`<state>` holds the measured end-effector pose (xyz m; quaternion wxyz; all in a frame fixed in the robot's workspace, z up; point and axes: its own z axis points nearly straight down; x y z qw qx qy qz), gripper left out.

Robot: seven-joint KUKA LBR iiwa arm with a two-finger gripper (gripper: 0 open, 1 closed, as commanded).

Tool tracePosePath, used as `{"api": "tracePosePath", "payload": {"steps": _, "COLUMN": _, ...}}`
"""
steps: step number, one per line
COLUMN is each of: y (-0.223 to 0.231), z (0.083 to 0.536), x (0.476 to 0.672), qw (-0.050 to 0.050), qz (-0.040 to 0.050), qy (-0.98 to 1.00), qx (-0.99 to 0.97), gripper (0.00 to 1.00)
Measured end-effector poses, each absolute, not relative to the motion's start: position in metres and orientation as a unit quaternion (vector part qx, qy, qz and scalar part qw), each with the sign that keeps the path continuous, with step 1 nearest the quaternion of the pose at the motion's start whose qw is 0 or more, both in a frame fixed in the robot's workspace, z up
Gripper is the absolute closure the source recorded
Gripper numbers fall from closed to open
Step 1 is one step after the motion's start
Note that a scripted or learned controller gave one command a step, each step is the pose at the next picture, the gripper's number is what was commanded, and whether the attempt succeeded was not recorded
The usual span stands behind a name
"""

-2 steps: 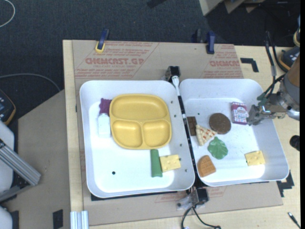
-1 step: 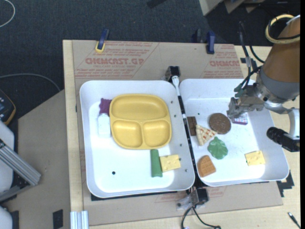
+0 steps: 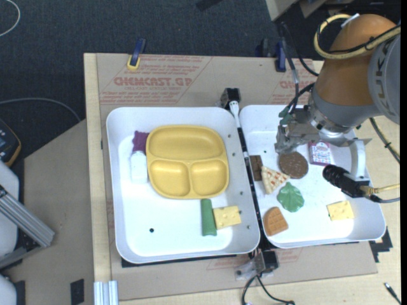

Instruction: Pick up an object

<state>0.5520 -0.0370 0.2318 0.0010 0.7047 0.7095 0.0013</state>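
Observation:
My gripper (image 3: 291, 143) hangs over the upper middle of the right bin (image 3: 267, 116), just above a round brown cookie (image 3: 294, 165). Its fingers are hidden under the wrist. Below the cookie lie a waffle-patterned pizza slice (image 3: 273, 179), a green leafy piece (image 3: 291, 197), a brown bread slice (image 3: 275, 221) and a yellow cheese square (image 3: 340, 211). A dark brown bar (image 3: 255, 166) rests at the bin's left wall. A pink-and-white packet (image 3: 320, 152) lies right of the gripper.
The left bin (image 3: 121, 189) holds a yellow divided plate (image 3: 187, 160), a purple-capped white bottle (image 3: 138, 157), a green stick (image 3: 207, 216) and a yellow cheese block (image 3: 227, 216). A black cable part (image 3: 343, 180) hangs over the right bin's right side.

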Motion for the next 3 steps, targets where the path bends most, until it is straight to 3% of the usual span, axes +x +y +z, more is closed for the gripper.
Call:
{"api": "tracePosePath", "payload": {"steps": 1, "y": -0.006, "z": 0.215, "x": 0.554, "qw": -0.002, "qz": -0.0010, "qy": 0.708, "qx": 0.706, "gripper": 1.00}}
{"api": "tracePosePath", "payload": {"steps": 3, "y": -0.004, "z": 0.226, "x": 0.547, "qw": 0.000, "qz": 0.0005, "qy": 0.707, "qx": 0.707, "gripper": 1.00}}
